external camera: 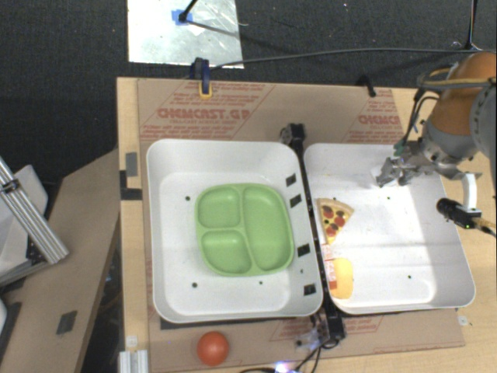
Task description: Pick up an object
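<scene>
A toy pizza slice [334, 217] lies in the right bin [404, 231] close to its left wall. Below it, a yellow-and-orange toy [340, 277] rests near the bin's front left corner. My gripper [390, 174] hangs over the back part of the right bin, up and to the right of the pizza slice and well apart from it. Nothing shows between its fingers. The grey arm with its orange band [458, 103] comes in from the right edge.
The left bin [167, 208] holds a green three-compartment plate [244, 228]. A red-orange ball [212, 347] sits on the board in front of the left bin. A black clip and cable [458, 212] stick out over the right bin's right side.
</scene>
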You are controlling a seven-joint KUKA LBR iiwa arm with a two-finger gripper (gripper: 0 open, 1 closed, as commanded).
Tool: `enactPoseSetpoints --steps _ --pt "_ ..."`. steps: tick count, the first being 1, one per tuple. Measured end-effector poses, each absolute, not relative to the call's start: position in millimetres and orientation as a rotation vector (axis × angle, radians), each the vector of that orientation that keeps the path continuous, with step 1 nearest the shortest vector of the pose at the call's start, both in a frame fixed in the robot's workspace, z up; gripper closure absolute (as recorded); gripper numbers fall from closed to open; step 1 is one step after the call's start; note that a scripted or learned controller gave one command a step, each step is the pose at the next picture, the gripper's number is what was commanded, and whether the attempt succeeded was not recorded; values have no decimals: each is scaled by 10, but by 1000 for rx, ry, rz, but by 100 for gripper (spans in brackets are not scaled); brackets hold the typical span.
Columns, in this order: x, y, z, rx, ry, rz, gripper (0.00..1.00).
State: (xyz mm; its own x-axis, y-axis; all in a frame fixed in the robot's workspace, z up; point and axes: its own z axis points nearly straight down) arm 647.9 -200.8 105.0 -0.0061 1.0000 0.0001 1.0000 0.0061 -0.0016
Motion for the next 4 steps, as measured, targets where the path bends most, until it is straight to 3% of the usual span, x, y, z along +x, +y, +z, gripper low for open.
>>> enactPoseSetpoints --steps 2,3,4 --pt "6550 -1926 2131 -2219 -2233 -6 100" --pt "6477 -1881 2652 -2218 -2234 -6 100" --pt "6393 -1380 2710 -2213 -2232 -4 100"
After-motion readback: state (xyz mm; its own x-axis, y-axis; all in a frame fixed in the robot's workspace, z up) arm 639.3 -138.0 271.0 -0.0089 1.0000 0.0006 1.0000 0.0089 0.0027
